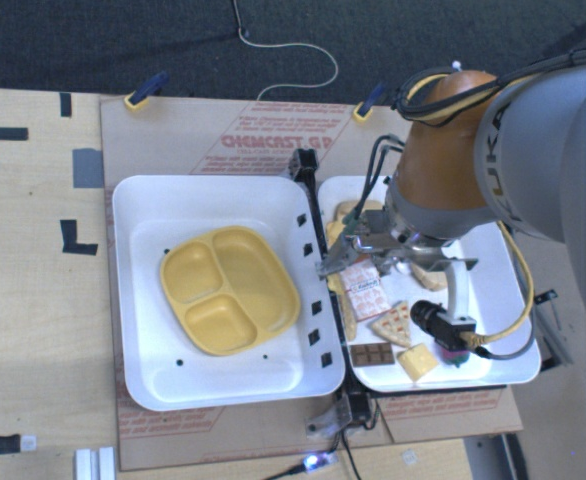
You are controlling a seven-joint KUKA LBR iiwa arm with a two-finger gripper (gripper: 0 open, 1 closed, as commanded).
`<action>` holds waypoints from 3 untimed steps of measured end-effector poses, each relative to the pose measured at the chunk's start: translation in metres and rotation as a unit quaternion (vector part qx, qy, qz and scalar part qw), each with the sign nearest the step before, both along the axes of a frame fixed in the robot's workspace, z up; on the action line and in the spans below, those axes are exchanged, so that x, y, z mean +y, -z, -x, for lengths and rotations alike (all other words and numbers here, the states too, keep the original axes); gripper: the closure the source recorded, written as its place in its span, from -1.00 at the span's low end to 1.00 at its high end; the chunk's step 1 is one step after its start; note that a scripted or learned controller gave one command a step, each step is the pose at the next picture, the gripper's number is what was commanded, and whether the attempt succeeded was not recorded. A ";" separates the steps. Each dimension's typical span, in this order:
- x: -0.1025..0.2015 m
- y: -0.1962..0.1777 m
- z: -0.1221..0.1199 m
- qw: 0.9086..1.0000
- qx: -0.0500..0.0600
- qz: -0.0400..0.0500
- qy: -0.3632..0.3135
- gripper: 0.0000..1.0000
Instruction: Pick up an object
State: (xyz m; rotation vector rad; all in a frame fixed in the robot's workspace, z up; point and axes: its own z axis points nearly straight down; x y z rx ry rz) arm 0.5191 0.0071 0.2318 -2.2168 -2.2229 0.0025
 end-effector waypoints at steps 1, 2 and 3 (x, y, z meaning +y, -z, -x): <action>-0.009 -0.001 -0.002 1.000 0.001 0.000 0.001 1.00; -0.001 0.001 -0.008 1.000 0.001 0.000 0.000 1.00; -0.005 0.019 -0.006 1.000 0.002 0.001 0.001 1.00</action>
